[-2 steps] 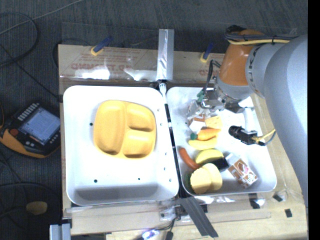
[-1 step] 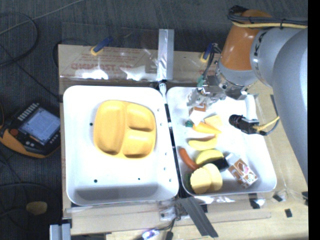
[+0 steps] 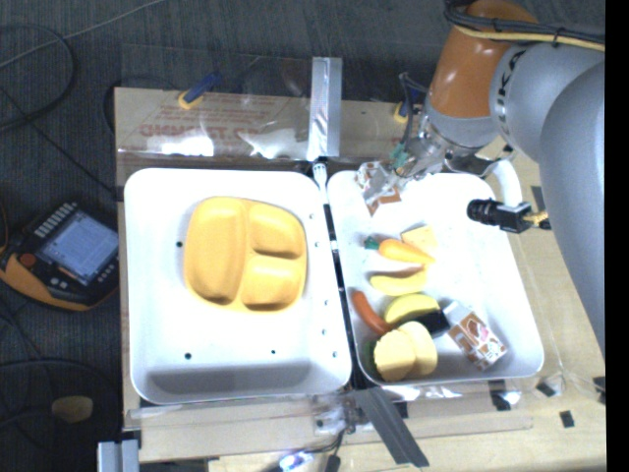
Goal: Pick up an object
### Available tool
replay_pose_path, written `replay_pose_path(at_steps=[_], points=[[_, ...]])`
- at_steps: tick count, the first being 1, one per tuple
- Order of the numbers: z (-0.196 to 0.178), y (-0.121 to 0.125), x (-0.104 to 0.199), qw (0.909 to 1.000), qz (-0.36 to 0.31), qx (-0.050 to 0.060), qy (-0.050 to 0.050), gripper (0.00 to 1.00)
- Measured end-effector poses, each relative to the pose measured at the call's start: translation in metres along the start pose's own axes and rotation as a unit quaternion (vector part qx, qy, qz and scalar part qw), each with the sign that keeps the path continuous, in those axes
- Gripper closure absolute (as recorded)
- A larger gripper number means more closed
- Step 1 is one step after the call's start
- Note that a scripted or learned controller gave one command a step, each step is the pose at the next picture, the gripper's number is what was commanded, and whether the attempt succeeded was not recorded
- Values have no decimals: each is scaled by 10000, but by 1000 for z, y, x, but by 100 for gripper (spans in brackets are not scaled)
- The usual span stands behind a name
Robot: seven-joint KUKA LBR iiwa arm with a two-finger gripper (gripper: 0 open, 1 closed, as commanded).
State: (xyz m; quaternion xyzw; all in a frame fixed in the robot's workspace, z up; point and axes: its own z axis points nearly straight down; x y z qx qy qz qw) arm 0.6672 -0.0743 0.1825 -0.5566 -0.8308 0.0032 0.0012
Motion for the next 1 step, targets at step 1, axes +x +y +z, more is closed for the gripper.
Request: replay_pose_path(at_steps=[1], points=[[-1, -32, 51, 10000, -60, -20, 2, 100]])
